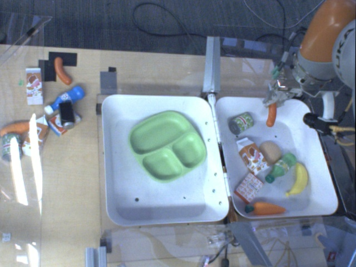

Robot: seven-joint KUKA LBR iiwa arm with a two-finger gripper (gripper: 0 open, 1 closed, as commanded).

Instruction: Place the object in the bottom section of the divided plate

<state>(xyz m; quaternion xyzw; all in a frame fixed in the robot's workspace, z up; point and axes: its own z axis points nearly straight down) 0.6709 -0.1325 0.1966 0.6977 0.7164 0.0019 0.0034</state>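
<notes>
Currently the gripper [276,98] sits at about 1 o'clock in the frame, over the far rim of the right bin [328,202], with a small orange-red sausage [271,115] hanging upright from its tip. The jaws appear to pinch the sausage at its top end, though the contact is small in the view, so I judge the hold to be shallow.

The target, a green divided plate [168,144], lies in the left bin [119,204] at about 9 o'clock from the gripper, well apart. Its bottom section is the near-side well, toward 6 o'clock of the plate.

Risks, as judgement:
- An end-pinched sausage may swing or slip out during the carry — cause: smooth round skin, grip far from its middle.
- The ridge between the bins [218,149] lies on the path; a low carry could clip it.
- A release over a plate divider could roll the sausage into the wrong well.

Surface and room: pale wooden bench [67,182], with a metal rail [211,65] at 12 o'clock. The right bin also holds a can [241,122], a carton [253,157], a banana [298,180] and a carrot [266,208]. Loose toy foods lie on the bench at 9 o'clock — among them another sausage [63,71] and a blue bottle [67,99]. Dark carpet [111,15] with cables beyond.
</notes>
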